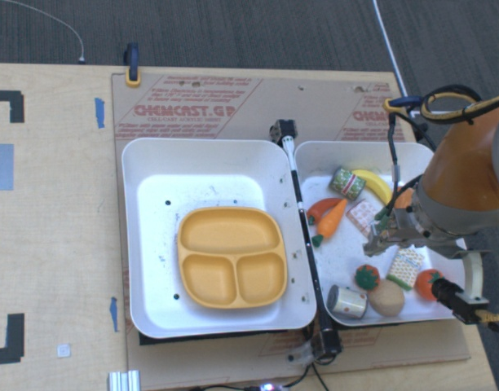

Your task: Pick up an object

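A: Objects — where are they? Toys all in the right bin (347, 155), none lifted.

B: Yep. Carrot (333, 217) lies at the bin's left side, tilted, w/ a red piece (318, 208) touching it. Can (346, 182) near the top, banana (372, 184) just beside it on the right. Pink card (364, 213) sits below those two.

A: Front row?

B: Cup (347, 301) on its side at the front-left, potato (386, 299) just beside it, green-topped piece (366, 277) above the gap between them. Checkered packet (407, 266) right of that, tomato (429, 283) further right.

A: Gripper?

B: Gripper (383, 241) is low over the bin's middle, arm (470, 173) coming in from the right. Tips sit between the pink card and the packet. Can't tell if the fingers are spread or closed — too dark & small. Nothing seen pinched between them.

A: Left bin?

B: Left bin (143, 218) has a yellow 3-section tray (231, 256), flat, roughly centre. Clip (283, 130) at the top where the 2 bins meet. Both bins rest on a cardboard sheet (192, 104) on the bench (54, 218).
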`<action>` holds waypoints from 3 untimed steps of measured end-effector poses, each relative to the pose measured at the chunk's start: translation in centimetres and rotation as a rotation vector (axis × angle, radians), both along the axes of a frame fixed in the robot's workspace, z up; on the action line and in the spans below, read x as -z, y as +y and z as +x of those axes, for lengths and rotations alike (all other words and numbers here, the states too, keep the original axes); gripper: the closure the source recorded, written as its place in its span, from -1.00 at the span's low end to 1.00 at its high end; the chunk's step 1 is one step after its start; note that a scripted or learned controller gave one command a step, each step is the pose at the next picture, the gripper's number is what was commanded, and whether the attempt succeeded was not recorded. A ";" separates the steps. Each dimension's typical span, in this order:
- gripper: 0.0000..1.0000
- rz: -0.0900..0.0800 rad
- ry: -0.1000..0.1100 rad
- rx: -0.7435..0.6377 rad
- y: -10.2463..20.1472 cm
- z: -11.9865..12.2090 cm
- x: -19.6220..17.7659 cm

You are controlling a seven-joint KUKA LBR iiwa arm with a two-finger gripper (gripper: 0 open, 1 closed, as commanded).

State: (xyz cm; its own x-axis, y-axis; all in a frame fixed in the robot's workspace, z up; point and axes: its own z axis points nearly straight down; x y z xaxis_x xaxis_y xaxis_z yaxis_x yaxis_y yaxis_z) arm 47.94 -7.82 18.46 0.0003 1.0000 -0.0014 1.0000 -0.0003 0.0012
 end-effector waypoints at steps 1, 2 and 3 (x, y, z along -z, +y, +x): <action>1.00 0.003 0.000 -0.002 8.8 0.1 0.0; -1.00 0.002 0.000 -0.001 8.8 0.1 0.0; -1.00 0.002 0.000 -0.001 8.8 0.1 0.0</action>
State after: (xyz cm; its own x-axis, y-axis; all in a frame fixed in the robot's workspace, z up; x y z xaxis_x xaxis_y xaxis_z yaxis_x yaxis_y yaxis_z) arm 48.01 0.95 18.47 -0.0010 1.0000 0.0008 1.0000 0.0010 0.0009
